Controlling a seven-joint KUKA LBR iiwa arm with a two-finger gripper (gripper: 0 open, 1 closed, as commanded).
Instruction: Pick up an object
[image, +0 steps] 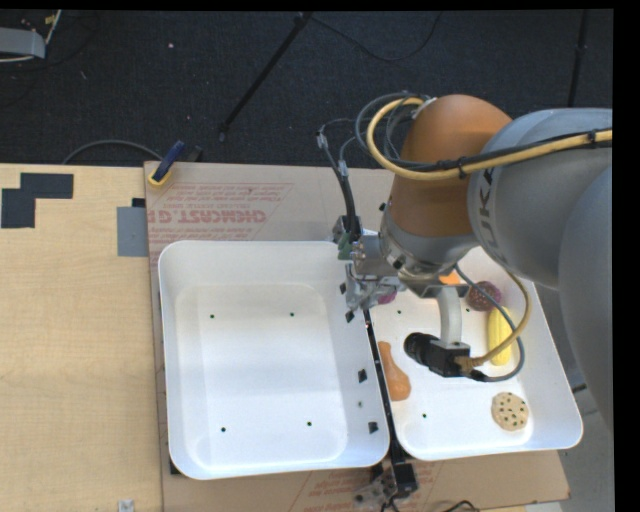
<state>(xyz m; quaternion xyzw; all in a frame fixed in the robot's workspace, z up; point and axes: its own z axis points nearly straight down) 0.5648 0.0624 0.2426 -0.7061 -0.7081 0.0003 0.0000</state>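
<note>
1. Nearest the lens, the grey arm (560, 190) reaches in over the right bin (450, 432). Its claw (360, 288) hangs above the far end of the dividing wall (379, 400) between the bins.
2. We cannot tell whether the claw is released or clenched, so we count nothing as held.
3. We take the orange piece (398, 382) as the likeliest target, since it lies just beside the dividing wall. The cookie (510, 410) and the banana (500, 338) lie well apart from that wall.
4. We recommend the following approach:
   - Centre the claw off the dividing wall, over the piece.
   - Align the claw across the piece's narrow width.
   - Descend straight.
   - Keep clear of the wall, which could foul the claw.
</note>
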